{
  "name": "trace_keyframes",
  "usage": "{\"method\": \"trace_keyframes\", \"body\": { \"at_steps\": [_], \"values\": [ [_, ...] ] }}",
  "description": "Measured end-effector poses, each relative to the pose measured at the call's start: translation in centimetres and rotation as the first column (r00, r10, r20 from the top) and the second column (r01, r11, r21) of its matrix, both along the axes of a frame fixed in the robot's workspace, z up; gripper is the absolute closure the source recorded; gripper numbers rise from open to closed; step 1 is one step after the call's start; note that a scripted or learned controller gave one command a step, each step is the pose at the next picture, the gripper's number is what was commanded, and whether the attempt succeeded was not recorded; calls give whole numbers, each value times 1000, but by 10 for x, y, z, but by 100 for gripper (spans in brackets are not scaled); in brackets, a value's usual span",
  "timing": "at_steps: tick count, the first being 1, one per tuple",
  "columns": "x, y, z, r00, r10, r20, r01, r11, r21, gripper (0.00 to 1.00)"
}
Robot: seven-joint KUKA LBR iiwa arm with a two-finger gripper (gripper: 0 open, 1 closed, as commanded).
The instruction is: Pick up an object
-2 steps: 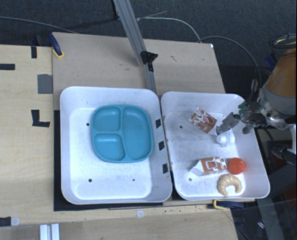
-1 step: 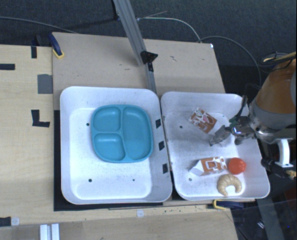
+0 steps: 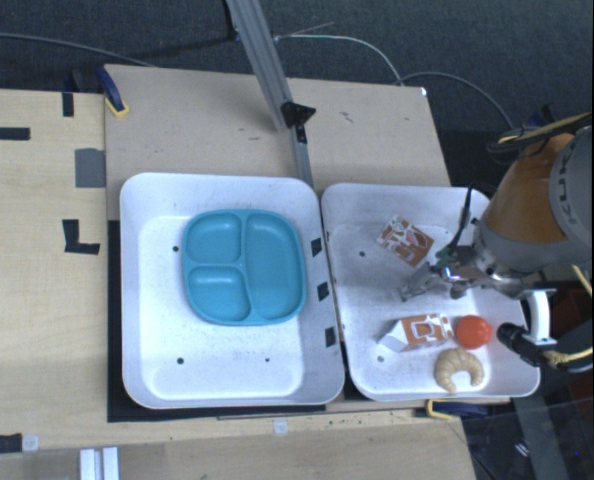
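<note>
Objects for picking lay in the right-hand bin (image 3: 349,268), all close to the gripper (image 3: 420,287).

Camera view, from above at a slant:
- Gripper sat low over the right bin's floor, near its middle. Two thin metal fingers (image 3: 413,291) pointed toward the left bin and looked slightly parted; nothing was visible between them. How wide the gap was could not be judged closely.
- Arm (image 3: 537,213), grey with orange band, came in behind the gripper from the right edge.
- Brown-and-white packet (image 3: 406,240) lay just beyond the gripper on the far side, apart from the fingertips, tilted on the bin floor.
- Orange-and-white carton (image 3: 418,332) lay on its side on the near side of the gripper, close below the fingers but not touching them.
- Small orange-red ball (image 3: 474,331) sat right beside the carton's end, nearer the arm.
- Croissant-shaped piece (image 3: 459,368) lay nearest the camera, just under the ball, farthest of the four from the fingers.
- Left bin (image 3: 147,368) stood well away from the gripper, past the divide. It held a blue sectioned plate (image 3: 245,266), three compartments, lying flat.
- Slanted metal pole (image 3: 262,53) ran over the bench beyond both bins.
</note>
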State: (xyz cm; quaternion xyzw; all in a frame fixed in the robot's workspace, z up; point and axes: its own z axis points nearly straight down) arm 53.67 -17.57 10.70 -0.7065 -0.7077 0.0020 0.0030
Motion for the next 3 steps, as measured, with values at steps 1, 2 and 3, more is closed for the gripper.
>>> {"method": "trace_keyframes", "body": {
  "at_steps": [1,2,3],
  "values": [
    [1,0,13,1000,1,4,-1,1000,0,100],
    [4,3,76,1000,0,12,0,1000,-3,100],
    [4,-4,137,1000,-1,13,1,1000,-4,100]
  ]
}}
